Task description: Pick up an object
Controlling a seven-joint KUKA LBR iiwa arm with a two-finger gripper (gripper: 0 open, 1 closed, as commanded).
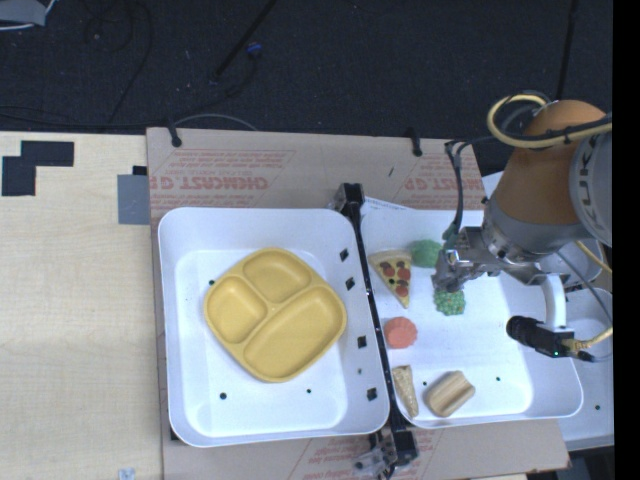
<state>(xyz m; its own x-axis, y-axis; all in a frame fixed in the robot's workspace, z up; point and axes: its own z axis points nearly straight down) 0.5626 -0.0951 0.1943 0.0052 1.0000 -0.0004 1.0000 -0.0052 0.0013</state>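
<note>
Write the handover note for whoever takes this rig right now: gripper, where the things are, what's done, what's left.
Gripper: down in the right bin, right over the green broccoli piece; whether its fingers are open or shut cannot be read from this angle.
Right bin also holds: pizza slice, a green piece behind the gripper, red round piece, bread roll, and a wedge-shaped piece at the front by the divider.
Left bin: yellow divided plate.
Done: arm placed over the broccoli.
Left: nothing is seen lifted yet; confirm a grasp and raise it.
</note>
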